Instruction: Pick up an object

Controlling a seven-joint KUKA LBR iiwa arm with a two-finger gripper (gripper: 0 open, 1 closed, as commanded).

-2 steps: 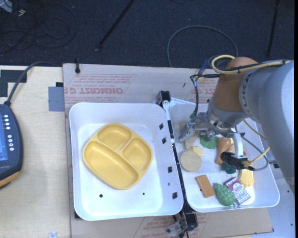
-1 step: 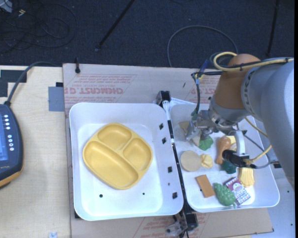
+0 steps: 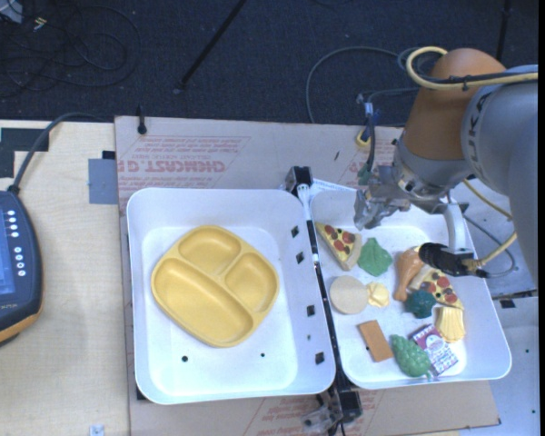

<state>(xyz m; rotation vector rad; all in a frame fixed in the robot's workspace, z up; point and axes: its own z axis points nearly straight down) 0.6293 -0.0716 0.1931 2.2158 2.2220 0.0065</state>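
The claw (image 3: 374, 209) hangs over the far part of the right bin (image 3: 490, 357); I cannot tell if it is open or closed. Just below it lie a flat pizza slice (image 3: 338, 243) with red dots and a rough green leafy piece (image 3: 375, 257). Further toward the near side are a pale round disc (image 3: 349, 294), a thin orange rectangle (image 3: 374, 340) and a bumpy green vegetable (image 3: 411, 356). To its left, in the left bin (image 3: 154, 371), rests a smooth yellow divided plate (image 3: 214, 284). The bench (image 3: 73, 361) is light wood.
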